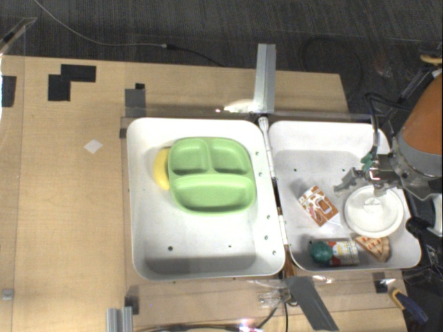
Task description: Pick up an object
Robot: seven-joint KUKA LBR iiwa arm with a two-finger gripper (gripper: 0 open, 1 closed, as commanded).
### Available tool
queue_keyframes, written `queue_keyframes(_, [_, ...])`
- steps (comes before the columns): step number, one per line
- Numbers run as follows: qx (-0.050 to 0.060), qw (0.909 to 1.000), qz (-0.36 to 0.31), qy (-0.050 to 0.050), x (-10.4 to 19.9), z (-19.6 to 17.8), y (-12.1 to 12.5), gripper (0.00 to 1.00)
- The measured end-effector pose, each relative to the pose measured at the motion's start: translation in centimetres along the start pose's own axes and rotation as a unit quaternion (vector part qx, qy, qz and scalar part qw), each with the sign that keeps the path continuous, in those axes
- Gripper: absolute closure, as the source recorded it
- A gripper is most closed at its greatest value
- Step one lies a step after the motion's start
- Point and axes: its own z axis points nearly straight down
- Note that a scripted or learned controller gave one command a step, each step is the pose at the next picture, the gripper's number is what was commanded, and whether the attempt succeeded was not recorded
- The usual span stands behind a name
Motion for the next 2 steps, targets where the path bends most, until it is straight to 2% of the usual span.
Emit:
queue_keyframes(1, [0.001,0.9994,-0.034,0.0,4.7,6.6,3.4,0.0])
queue_keyframes(2, [-0.004,0.9962,-0.087,-0.001,4.7,12.6,2.5,0.0])
